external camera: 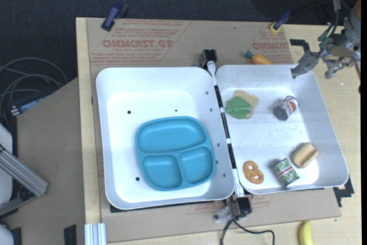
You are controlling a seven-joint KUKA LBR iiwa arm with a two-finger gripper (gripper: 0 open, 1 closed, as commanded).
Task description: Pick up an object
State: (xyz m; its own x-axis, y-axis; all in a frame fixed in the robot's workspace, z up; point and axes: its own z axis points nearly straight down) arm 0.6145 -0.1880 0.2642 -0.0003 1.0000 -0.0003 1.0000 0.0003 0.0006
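Camera view from above takes in a wooden bench (86,123) carrying two white bins, set edge to edge so that things can be moved from one to the other. Left bin (114,94) holds one blue tray (175,152) with three compartments, lying flat near the middle, probably there as a place to drop things. Right bin (324,117) holds the loose items, spread well apart, which leaves room for fingers to come down around any one of them.

Counted by size: one green leaf-shaped piece (238,108) overlapping one tan slice (248,98) near the dividing edge; one tan bread roll (304,154) at the right side; one small can (285,108) lying on its side; one green box (285,171) near the front wall; one pretzel (252,172) beside it. That makes six candidates for the pick, none yet lifted.

Outside the bins lie one orange carrot-like piece (259,58) and one yellow banana (305,233) at the front edge.

At the upper right, the gripper (320,63) hovers over the bin's far corner, fingers spread wide with nothing between them. The can looks like its nearest target.
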